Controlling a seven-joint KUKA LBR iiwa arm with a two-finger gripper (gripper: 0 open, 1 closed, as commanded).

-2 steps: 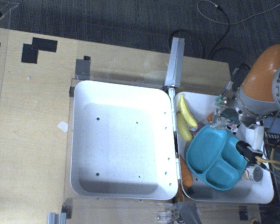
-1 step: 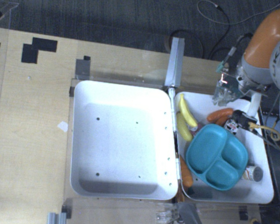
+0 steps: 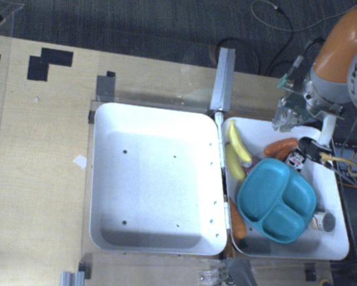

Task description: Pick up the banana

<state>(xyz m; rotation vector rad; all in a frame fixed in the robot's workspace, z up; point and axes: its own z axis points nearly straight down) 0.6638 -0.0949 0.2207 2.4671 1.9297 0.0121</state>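
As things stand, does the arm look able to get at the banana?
Probably yes. The banana lies uncovered along the right bin's left wall, with the blue plate beside it rather than over it; the wall may crowd the claw.

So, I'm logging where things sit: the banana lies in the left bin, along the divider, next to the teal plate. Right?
Not quite. The camera view shows the banana in the right bin, along the divider, next to the teal plate.
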